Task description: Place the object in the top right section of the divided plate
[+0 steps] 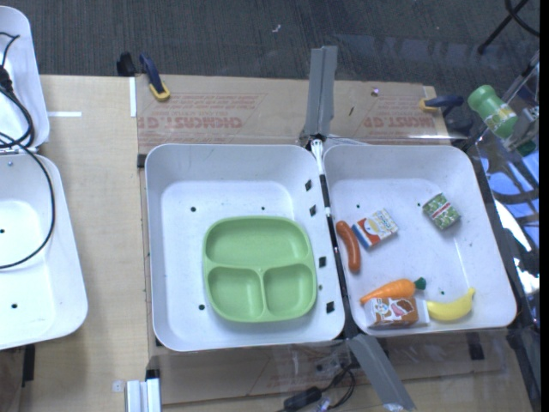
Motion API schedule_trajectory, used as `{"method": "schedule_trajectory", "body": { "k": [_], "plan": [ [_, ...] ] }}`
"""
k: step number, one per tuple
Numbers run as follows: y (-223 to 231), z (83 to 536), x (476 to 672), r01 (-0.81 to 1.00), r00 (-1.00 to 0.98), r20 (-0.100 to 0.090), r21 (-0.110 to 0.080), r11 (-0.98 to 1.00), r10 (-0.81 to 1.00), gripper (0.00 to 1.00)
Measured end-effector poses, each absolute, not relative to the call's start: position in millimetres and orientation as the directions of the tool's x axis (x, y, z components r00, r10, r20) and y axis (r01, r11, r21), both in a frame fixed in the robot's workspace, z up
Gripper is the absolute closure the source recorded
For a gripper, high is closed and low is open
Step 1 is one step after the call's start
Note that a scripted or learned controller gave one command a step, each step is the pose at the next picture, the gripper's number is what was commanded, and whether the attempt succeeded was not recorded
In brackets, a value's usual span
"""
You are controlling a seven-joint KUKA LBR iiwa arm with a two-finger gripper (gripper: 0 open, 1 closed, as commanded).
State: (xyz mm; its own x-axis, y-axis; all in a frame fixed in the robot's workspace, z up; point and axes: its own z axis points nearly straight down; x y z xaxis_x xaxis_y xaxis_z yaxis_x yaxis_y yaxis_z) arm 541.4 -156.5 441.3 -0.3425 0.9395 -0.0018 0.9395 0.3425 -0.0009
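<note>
Waiting: plate (pixel 258 269) bare, toys lying in the right bin (pixel 480 230).
The hand's state cannot be told; carrot (pixel 390 291), box (pixel 397 312) and banana (pixel 452 306) touch, so two could be caught together.

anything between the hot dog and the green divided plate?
In the camera view, just the bins' adjoining walls; bare white floor either side. The hot dog lies in the right bin, the plate in the left.

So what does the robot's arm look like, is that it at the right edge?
Hard to tell. Past the right bin there is a rounded green piece on pale grey struts, blue patches below it, and dark tubing in the corner. All are too cropped and blurred to say which belong to the arm.
</note>
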Motion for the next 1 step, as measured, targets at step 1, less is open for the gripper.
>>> {"method": "schedule_trajectory", "body": {
  "k": [1],
  "plan": [
    [-181.2, 441.6, 478.7, 0.885, -0.467, -0.001, -0.001, 0.467, 0.885, 1.00]
  ]
}}
